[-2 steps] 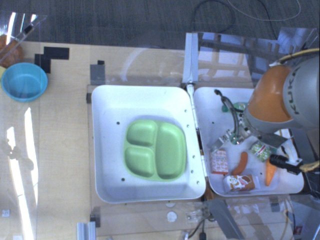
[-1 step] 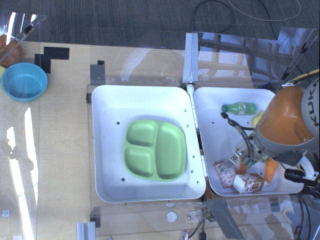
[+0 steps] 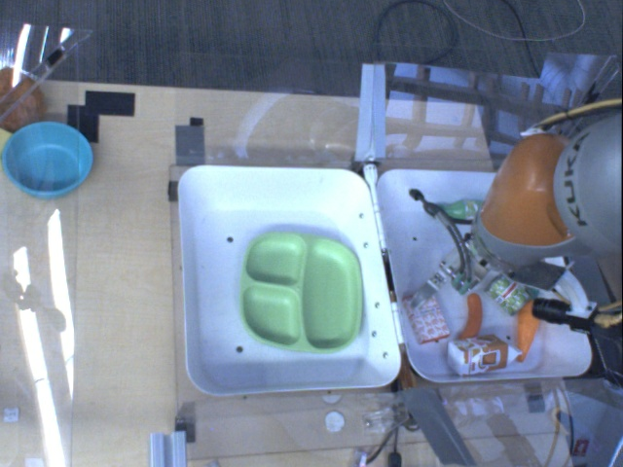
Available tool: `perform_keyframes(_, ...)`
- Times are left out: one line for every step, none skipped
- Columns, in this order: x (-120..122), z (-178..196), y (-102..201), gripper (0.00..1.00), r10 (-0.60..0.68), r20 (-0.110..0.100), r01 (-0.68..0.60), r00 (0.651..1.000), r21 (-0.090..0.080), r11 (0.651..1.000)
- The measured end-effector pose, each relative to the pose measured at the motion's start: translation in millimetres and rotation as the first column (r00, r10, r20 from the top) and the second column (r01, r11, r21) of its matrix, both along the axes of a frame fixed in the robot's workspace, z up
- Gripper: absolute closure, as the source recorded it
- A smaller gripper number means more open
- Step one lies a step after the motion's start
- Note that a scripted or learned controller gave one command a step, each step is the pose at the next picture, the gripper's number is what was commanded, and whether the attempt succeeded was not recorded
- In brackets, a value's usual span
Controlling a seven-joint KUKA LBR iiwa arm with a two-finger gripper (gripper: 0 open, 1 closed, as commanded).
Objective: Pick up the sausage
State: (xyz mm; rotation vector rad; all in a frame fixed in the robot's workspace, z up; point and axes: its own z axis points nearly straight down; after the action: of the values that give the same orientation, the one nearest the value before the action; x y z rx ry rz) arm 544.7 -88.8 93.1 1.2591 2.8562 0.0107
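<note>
The gripper hangs low inside the right bin, mostly hidden under the arm's orange band and grey wrist, so whether it is wide, narrow or holding anything cannot be told from here. Just below it lies the sausage, a short orange-red piece standing roughly lengthwise toward the front of the bin, not visibly lifted off the bin floor.

The trouble is the crowding. A small patterned packet lies just to the sausage's left, a white-and-orange carton sits touching or nearly touching its near end, a carrot-like orange piece lies to its right, and a green-and-white wrapper sits close by under the wrist. A descent slightly off line would likely land on the packet or carton, or nudge the sausage sideways. The sausage looks smooth and rounded, so a pinch off its middle could let it roll or squirt out. The similar orange piece beside it invites picking the wrong item.

The left bin holds a green divided plate, and a blue bowl rests on the table, well apart.
</note>
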Motion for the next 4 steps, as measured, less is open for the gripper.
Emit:
perform_keyframes(46.5, 66.5, -28.2, 0.0, 0.101, -0.016, -0.101, 0.995, 0.001, 0.995)
perform_keyframes(-8.7, 80.2, -73.0, 0.0, 0.161, -0.016, -0.161, 0.987, 0.0, 0.987)
perform_keyframes(7.4, 2.3, -18.8, 0.0, 0.368, -0.013, -0.368, 0.93, -0.003, 0.93)
perform_keyframes(5.0, 140.3, -86.5, 0.0, 0.199, -0.014, -0.199, 0.98, -0.002, 0.98)
